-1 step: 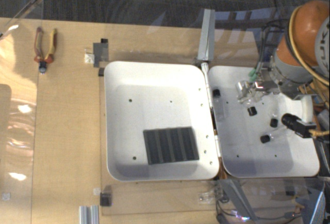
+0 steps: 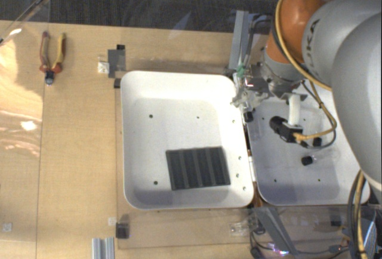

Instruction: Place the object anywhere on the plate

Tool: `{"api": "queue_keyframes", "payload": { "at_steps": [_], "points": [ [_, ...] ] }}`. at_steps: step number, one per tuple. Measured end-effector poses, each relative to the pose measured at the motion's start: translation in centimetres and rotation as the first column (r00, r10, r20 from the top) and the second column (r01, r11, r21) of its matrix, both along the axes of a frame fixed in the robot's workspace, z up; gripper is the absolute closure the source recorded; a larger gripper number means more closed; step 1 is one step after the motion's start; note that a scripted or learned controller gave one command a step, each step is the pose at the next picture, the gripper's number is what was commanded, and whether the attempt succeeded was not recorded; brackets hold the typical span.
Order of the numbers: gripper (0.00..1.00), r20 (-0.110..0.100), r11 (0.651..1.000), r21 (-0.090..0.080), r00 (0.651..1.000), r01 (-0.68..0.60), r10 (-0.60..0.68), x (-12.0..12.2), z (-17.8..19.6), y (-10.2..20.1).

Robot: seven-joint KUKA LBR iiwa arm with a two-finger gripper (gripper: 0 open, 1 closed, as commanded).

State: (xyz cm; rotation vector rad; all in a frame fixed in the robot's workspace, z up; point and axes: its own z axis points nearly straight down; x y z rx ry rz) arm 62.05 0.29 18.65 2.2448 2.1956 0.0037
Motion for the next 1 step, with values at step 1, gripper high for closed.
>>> {"api": "queue_keyframes", "payload": {
  "at_steps": [1],
  "points": [
    [1.0,0.003,0.953,-0.002,0.953,-0.303,0.303,4.88,1.3,7.33]
  ]
}}
